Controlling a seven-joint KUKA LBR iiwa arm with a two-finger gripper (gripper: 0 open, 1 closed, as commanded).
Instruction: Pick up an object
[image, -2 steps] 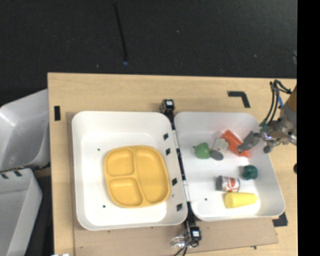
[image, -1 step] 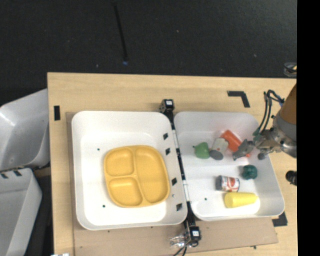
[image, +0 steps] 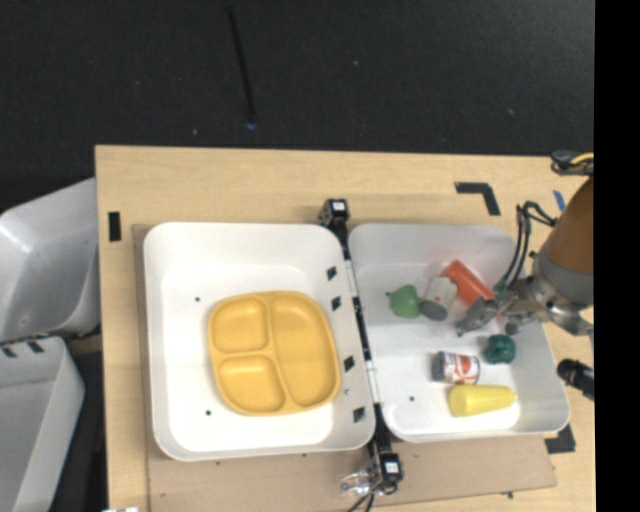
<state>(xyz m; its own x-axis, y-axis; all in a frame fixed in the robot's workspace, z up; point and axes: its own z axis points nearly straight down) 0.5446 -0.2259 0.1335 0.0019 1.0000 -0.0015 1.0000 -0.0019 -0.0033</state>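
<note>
The right bin (image: 400, 410) holds several small objects. A green piece (image: 404, 301) lies beside a grey cylinder (image: 436, 297), and an orange-red block (image: 466, 281) sits just behind them. Nearer the front are a red-and-white can (image: 459, 367) on its side, a yellow cone-like piece (image: 482, 401) and a teal ball (image: 500, 349). My gripper (image: 493, 314) reaches in from the right, low over the bin, between the orange-red block and the teal ball. I see nothing clearly held in it.
The left bin (image: 170, 400) carries a yellow divided plate (image: 272, 352). The arm's orange band (image: 573, 238) hangs over the right bin's far right rim. Black clips (image: 335, 211) sit where the two bins meet.
</note>
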